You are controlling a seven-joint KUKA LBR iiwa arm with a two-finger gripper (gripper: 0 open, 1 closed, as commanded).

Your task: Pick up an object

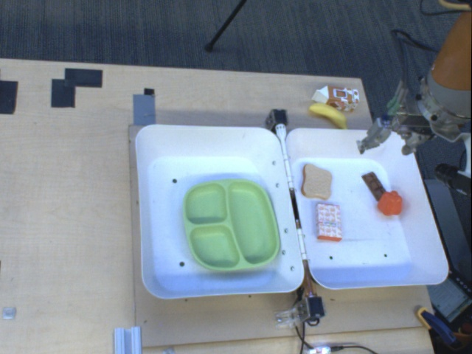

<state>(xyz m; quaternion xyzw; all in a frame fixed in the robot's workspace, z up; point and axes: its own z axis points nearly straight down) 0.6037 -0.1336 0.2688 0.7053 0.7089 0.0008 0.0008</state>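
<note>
the right bin point(413, 268) carries four small things. a slice of bread point(317, 181), tan with a darker crust and rounded at the top, lies flat near the bin's left wall, towards the far edge. just nearer than it, almost touching, lies a small flat packet point(329, 221), white with a red and orange pattern, its long side running far to near. towards the bin's right wall lies a brown bar point(374, 186), short and dark, set at a slant, and its near end touches an orange-red lump point(391, 203), rounded, about as wide as the bar is long.

the claw point(386, 136) hangs over the far right corner of the right bin, at the end of the grey wrist that comes in from the desk's right edge under the orange band. its two fingers point(369, 141) are spread apart, and nothing sits between them. the brown bar and the orange-red lump lie nearer than the claw, well apart from it; the bread and the packet lie farther off, towards the bin's left wall.

the left bin point(158, 271) holds a green tray point(230, 224) with three compartments, set a little towards its near right corner. on the desk point(66, 220) beyond the right bin's far edge lie a yellow banana point(327, 113) and, just beside it, a small white and brown carton point(341, 96).
</note>
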